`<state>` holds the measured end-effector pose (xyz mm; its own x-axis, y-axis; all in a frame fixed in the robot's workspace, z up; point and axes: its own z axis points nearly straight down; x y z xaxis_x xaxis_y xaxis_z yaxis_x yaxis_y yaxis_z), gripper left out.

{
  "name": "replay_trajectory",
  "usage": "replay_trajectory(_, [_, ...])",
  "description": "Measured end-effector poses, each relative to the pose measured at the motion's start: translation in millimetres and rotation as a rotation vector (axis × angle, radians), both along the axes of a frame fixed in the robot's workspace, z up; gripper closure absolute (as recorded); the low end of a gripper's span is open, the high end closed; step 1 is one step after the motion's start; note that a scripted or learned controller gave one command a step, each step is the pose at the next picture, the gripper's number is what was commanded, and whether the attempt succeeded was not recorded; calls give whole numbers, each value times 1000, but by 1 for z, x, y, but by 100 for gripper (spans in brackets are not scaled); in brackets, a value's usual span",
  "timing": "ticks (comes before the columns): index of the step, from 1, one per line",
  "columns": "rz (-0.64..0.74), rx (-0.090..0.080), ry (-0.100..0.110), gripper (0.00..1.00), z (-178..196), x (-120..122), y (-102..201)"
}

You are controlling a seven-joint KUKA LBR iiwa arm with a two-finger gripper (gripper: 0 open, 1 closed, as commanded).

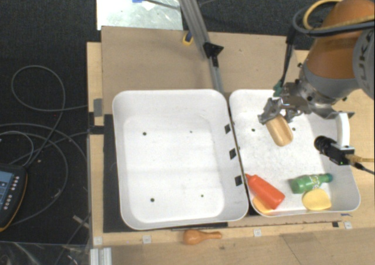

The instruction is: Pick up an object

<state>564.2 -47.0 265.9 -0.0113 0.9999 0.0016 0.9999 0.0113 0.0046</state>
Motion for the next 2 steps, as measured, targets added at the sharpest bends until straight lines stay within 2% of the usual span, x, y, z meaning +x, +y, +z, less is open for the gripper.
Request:
replay_trajectory(1, [0,0,2,100,-11,24,58])
replay_trajectory(2, [-2,0,1,100,-14,50,98])
